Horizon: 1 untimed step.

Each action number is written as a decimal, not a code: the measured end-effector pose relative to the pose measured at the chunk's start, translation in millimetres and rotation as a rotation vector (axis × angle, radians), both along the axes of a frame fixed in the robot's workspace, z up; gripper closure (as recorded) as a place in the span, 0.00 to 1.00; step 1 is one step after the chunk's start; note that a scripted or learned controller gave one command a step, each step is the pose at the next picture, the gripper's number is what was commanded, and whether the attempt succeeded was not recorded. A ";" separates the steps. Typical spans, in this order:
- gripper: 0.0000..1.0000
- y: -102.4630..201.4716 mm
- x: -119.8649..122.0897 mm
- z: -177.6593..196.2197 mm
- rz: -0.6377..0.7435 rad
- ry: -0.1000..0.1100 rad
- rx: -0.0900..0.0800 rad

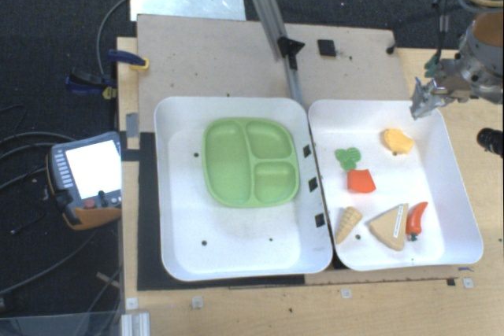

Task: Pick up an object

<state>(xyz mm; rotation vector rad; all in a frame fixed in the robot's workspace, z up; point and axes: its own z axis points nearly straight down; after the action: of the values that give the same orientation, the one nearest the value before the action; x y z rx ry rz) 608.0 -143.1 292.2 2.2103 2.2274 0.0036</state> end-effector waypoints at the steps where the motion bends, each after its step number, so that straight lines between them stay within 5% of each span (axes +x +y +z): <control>1: 1.00 49.5 13.4 1.0 0.001 0.000 0.001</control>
<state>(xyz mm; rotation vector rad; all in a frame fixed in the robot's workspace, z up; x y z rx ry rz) 621.4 -93.6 293.1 2.2090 2.2293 0.0047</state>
